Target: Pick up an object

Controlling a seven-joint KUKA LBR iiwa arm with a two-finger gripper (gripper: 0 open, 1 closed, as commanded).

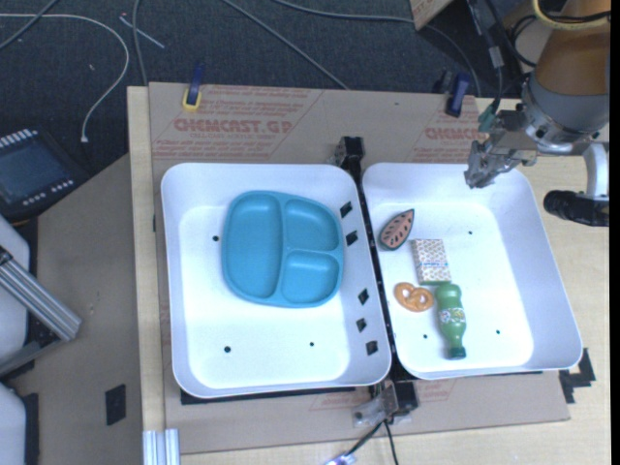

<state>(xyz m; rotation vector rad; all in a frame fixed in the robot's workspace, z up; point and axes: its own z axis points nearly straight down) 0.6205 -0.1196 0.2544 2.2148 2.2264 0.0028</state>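
Note:
The right bin [513, 260] holds a brown leaf-shaped piece [396, 229], a small patterned white packet [430, 260], an orange pretzel [414, 297] and a green bottle [450, 322] lying on its side. These sit in the bin's left half. My gripper [480, 173] hangs over the far rim of the right bin, well above and to the right of the objects. Nothing shows between its fingertips.
The left bin [194, 289] carries a blue divided plate [283, 248]. Black clips [350, 150] line the seam between the bins. Blue clamps [194, 93] hold the cardboard at the back. Cables lie on the dark floor beyond.

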